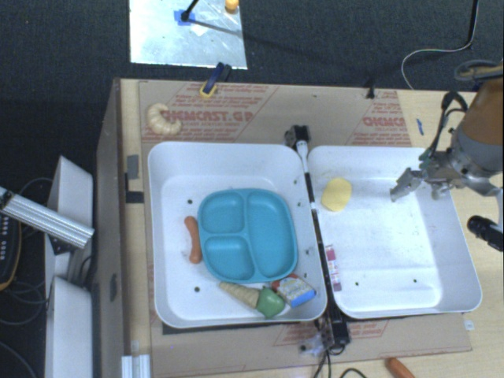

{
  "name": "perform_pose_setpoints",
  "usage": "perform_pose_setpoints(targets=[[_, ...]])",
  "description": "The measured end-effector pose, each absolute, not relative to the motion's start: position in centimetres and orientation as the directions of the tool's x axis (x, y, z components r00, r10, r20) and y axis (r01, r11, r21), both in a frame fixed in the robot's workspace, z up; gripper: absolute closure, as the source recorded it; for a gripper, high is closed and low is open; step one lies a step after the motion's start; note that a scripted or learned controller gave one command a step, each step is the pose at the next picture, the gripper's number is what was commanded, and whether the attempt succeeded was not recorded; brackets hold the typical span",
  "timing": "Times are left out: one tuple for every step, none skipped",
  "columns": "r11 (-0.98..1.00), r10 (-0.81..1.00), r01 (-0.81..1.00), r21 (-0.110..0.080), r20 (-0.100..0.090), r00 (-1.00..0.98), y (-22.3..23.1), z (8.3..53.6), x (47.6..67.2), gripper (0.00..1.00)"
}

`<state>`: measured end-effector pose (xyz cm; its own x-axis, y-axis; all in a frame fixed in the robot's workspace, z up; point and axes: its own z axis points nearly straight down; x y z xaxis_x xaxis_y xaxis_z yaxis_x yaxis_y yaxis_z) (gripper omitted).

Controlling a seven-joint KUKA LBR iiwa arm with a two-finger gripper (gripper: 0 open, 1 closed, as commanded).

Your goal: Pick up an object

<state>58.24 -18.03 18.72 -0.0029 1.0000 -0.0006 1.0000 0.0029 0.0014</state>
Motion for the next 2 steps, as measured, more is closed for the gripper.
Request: perform_pose_setpoints(targets=[[0.005, 1.0, 1.0, 0.002, 0.001, -0.005, -12.6, 15.6, 63.8, 0.0], [0.005, 1.0, 1.0, 0.0, 0.001, -0.005, -8.8, 9.8, 63.7, 0.0]])
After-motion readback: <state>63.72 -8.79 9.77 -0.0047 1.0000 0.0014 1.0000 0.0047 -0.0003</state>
